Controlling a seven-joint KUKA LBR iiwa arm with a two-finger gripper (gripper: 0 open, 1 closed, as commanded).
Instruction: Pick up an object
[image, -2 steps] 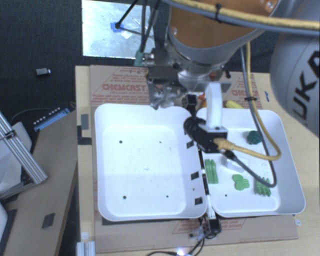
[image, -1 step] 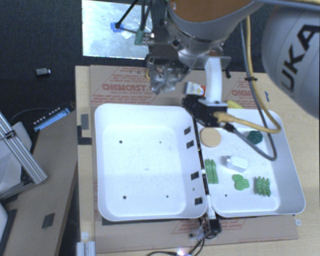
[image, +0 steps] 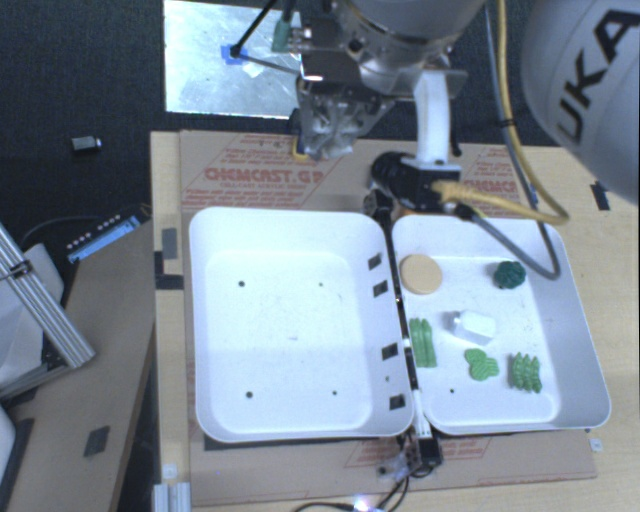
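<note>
Near the right bin's (image: 575, 330) front edge lie a ridged green piece (image: 524, 371), a green blob (image: 481, 365) and a green strip (image: 422, 342). Mid-bin sits a white block (image: 473, 324); a tan disc (image: 421, 274) and a dark green lump (image: 509, 274) sit toward its far edge. Beyond the left bin's (image: 290, 320) far edge hangs the gripper (image: 322, 140); whether it is wide or narrow I cannot tell.

The pincer (image: 322, 135) hangs over the surface (image: 250, 165) behind the two bins. The left bin (image: 290, 320) lies in front of it, nearer the camera. The right bin (image: 575, 340) lies in front and to its right, touching the left bin. In it, nearest the pincer, sits a round disc (image: 421, 274); farther right, a knobbly piece (image: 509, 274). Farther forward lie a ridged strip (image: 422, 342), a small block (image: 474, 325), a lobed piece (image: 481, 365) and a ribbed piece (image: 524, 371).
</note>
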